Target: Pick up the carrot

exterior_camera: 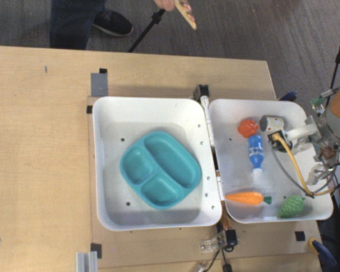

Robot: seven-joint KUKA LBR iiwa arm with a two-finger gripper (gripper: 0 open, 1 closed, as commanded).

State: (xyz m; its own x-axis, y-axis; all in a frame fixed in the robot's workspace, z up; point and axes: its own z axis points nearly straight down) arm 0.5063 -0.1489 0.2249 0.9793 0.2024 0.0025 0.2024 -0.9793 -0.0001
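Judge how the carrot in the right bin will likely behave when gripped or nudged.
The carrot looks like a smooth, glossy toy, so probably stiff, light and somewhat slippery. Its rounded, tapered body lies flat on the right bin floor, so a nudge may roll or pivot it toward the near wall.
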